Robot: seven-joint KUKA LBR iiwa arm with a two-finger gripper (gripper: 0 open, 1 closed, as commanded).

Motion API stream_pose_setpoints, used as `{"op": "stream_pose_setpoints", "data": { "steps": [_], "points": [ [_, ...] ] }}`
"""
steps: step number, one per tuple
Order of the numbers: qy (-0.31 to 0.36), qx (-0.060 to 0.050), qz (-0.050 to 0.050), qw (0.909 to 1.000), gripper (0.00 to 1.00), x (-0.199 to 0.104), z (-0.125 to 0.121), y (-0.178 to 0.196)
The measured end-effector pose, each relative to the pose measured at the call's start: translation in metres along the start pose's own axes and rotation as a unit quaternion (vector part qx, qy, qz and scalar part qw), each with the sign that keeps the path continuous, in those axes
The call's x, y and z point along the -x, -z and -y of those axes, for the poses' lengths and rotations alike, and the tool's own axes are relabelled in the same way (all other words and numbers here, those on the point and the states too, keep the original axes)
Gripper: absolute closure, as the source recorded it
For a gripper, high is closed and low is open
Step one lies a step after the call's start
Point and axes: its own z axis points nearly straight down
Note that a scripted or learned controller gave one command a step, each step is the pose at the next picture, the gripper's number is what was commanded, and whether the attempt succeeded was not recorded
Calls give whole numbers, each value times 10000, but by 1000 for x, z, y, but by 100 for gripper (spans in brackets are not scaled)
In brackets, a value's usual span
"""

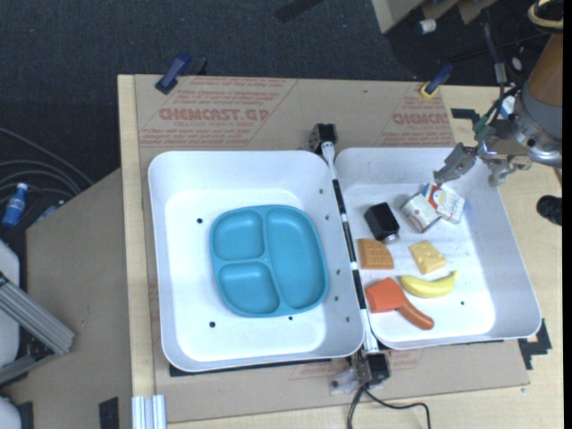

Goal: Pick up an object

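Gripper [444,173] sits at the top edge of the carton [430,209], the landmark here, in the right bin [509,239]. Can't tell its state: one finger [457,161] shows, slanted down toward the carton; the rest is blurred against the wrist. No object visibly between fingers, so nothing counts as held.

Risks, my read:
- Carton lies tilted; an off-centre close likely just skids it down-left.
- Black block [382,221] just left of carton, cracker [375,255] below-left, cheese [428,257] just below. A shove knocks carton into these.
- Banana [430,285] and sausage [409,307] further below: safe unless the pile shifts.
- Bin wall near, up-right of carton: finger may clip it on descent.

Blue tray [268,259] far left, irrelevant.
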Motion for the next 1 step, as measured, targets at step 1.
{"op": "stream_pose_setpoints", "data": {
  "steps": [1],
  "points": [
    [4, 1, 0, 10000, 0, -16, -73, -93]
  ]
}}
